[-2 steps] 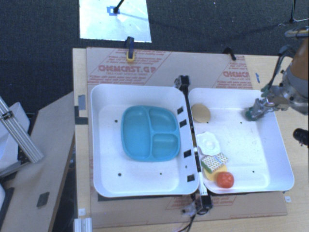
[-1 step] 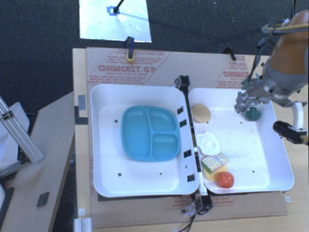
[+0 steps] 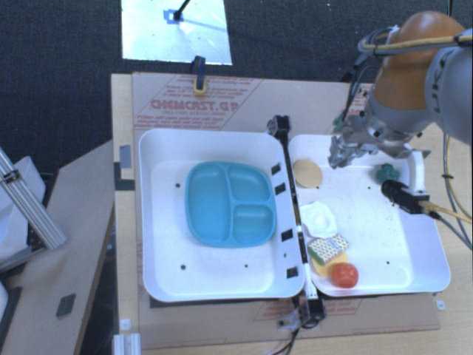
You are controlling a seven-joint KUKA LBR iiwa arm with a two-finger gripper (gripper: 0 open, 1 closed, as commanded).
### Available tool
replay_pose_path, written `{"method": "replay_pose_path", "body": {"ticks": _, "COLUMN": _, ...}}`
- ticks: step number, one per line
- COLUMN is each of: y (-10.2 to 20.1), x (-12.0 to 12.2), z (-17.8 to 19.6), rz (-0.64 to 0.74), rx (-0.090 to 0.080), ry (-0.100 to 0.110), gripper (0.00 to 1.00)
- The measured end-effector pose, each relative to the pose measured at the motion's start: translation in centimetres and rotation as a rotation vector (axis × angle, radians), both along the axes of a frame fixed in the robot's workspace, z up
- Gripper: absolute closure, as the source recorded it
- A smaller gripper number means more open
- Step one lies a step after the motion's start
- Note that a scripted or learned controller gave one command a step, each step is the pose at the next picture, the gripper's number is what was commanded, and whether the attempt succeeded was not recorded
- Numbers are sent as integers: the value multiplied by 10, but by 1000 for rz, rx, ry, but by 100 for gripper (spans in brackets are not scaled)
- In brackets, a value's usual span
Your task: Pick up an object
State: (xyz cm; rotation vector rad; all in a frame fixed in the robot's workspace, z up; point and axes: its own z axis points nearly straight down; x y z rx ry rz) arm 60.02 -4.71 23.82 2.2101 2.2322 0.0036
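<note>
— Where's the arm (image 3: 414, 72) right now?

— Reaching in from the right, over the back of the right bin (image 3: 421, 261). Its gripper (image 3: 341, 154) hangs just above the bin's far left corner, close to a tan round disc (image 3: 307, 173) that lies on the bin floor.

— Is it holding anything?

— I see nothing between the fingers, and from here I can't tell whether they're spread or closed.

— What else is in that bin?

— A small dark green thing (image 3: 386, 172) near the back wall, just right of the gripper. Toward the front left there's a white fried-egg-shaped piece (image 3: 318, 218), then a checkered block (image 3: 328, 248) sitting on something yellow, and a red tomato (image 3: 344, 274) touching that at the front.

— And the left bin (image 3: 159, 220)?

— A blue divided plate (image 3: 229, 203) lies flat in its middle, well apart from the gripper.
</note>
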Motion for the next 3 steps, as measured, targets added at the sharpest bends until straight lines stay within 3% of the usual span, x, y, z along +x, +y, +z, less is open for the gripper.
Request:
{"method": "replay_pose_path", "body": {"ticks": 2, "y": 92, "x": 21, "z": -21, "rz": -1, "rx": 0, "ry": 0, "gripper": 100}}
{"method": "replay_pose_path", "body": {"ticks": 3, "y": 141, "x": 34, "z": -5, "rz": 0, "rx": 1, "ry": -2, "gripper": 100}}
